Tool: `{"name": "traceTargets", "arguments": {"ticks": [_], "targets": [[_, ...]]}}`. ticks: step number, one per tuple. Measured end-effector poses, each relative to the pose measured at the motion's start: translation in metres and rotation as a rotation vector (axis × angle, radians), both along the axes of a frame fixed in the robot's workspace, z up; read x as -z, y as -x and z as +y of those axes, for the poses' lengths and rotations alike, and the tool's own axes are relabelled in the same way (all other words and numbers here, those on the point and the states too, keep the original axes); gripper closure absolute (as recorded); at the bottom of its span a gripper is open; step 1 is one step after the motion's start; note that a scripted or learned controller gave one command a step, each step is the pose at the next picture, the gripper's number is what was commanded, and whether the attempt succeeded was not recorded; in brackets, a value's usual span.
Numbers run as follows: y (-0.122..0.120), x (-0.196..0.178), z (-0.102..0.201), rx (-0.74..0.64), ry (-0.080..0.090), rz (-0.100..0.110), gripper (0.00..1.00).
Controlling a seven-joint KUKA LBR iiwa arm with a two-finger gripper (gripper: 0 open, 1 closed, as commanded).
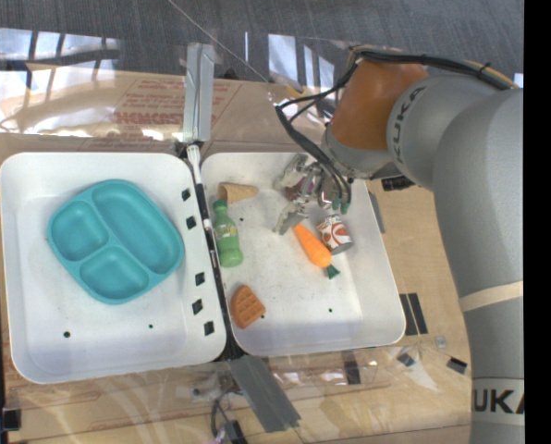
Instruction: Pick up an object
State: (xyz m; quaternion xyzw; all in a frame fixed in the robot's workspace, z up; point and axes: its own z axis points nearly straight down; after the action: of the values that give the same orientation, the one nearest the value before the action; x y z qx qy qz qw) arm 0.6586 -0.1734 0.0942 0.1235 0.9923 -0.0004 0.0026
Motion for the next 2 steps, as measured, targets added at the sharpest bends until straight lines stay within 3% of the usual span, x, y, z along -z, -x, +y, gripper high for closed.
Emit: {"name": "traceTargets", "arguments": {"ticks": [1, 2], "targets": [[0.113, 0.001, -0.021, -0.073, 0.000, 0.003, 0.00], [0.050, 0.000, -0.037, -0.089, 0.000, 0.001, 0.00]]}}
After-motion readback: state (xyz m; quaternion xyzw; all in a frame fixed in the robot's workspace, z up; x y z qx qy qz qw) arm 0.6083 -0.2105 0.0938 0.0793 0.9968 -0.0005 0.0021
